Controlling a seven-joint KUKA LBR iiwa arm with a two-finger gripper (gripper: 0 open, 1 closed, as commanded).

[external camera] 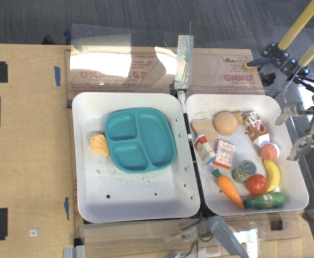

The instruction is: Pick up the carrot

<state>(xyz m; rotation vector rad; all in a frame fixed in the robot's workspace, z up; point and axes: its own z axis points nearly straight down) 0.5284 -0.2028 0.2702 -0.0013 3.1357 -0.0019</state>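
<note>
I see the carrot lying diagonally near the right bin's front edge, leaf end toward the divider; gripper state: cannot tell.

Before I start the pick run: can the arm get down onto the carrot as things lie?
Probably yes. The carrot lies flat near the front of the right bin with nothing on top. The tomato and green bottle crowd its tip, so the claw has more room at the leafy end.

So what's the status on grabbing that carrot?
Carrot lying in the right bin, near its front edge, untouched. Crowded: tomato to its right, green bottle at its tip. Teal plate in the left bin.
</note>
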